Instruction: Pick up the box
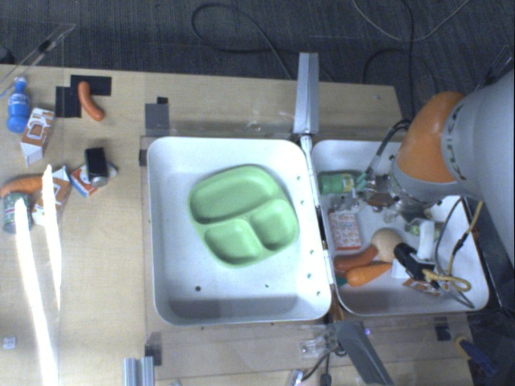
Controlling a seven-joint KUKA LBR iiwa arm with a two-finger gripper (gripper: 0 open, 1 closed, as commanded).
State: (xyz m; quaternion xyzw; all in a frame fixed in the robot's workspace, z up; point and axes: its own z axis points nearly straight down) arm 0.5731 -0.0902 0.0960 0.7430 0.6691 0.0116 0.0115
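My arm (451, 147) reaches over the right bin (475, 296), the box (344, 230) inside; a divided tray (241, 214) fills the left bin (169, 240).

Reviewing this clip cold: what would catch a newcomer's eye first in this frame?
First, the green divided tray lying alone in the left bin. Then the grey arm with its orange band reaching over the right bin, which holds a clutter of small items: a green packet, a flat red-printed box and a carrot. Loose toys and packets also lie on the bench at far left.
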